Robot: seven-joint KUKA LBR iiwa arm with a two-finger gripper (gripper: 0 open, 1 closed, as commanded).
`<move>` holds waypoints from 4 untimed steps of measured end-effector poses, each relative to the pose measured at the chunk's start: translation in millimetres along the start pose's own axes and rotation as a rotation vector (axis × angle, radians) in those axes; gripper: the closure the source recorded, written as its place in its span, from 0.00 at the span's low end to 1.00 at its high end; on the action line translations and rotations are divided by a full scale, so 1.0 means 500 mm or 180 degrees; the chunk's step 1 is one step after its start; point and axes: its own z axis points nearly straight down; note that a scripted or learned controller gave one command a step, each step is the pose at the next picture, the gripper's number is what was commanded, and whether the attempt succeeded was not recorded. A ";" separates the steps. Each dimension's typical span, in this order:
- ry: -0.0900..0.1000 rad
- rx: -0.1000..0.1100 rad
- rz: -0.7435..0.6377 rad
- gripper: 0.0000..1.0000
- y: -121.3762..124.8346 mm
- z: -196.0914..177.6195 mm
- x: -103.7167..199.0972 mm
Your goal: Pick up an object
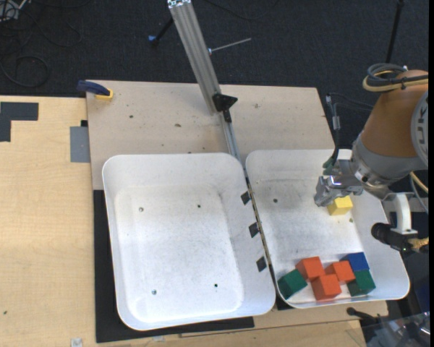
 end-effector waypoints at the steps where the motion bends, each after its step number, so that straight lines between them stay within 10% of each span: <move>1: 0.0001 0.0004 -0.0016 1.00 -0.012 -0.090 -0.002; 2: -0.0001 0.0001 -0.0025 1.00 -0.010 -0.182 -0.005; 4: 0.0007 0.0024 -0.0039 1.00 0.015 -0.170 0.229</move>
